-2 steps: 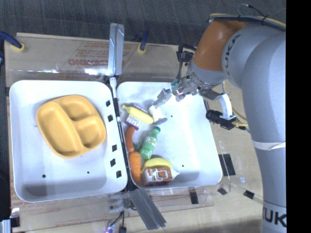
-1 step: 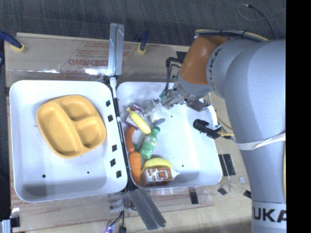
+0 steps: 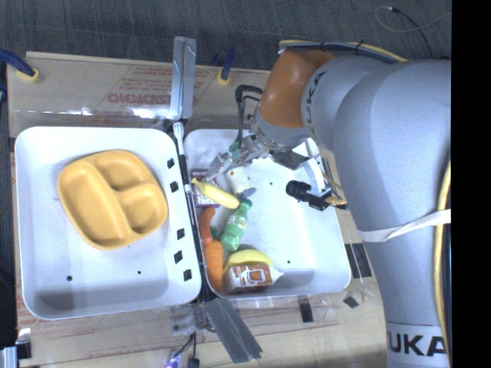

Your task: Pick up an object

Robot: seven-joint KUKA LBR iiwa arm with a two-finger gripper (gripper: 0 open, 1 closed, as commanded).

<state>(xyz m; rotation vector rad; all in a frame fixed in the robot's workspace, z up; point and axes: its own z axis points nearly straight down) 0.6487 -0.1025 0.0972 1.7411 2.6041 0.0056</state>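
Observation:
The right bin (image 3: 307, 236) holds a yellow banana (image 3: 215, 195) near its left wall. Below it lie a green bottle (image 3: 235, 225), an orange carrot (image 3: 212, 256) and a brown packet with a yellow top (image 3: 249, 271) at the front. My gripper (image 3: 227, 159) hangs low in the bin's back left corner, just above and behind the banana. I see nothing clearly held in it. The grey arm with its orange band (image 3: 288, 90) covers the bin's back right.
The left bin (image 3: 46, 282) holds a yellow divided plate (image 3: 112, 198). A metal divider with black clips (image 3: 181, 205) runs between the bins. Bare white floor shows in the right bin's middle and right part.

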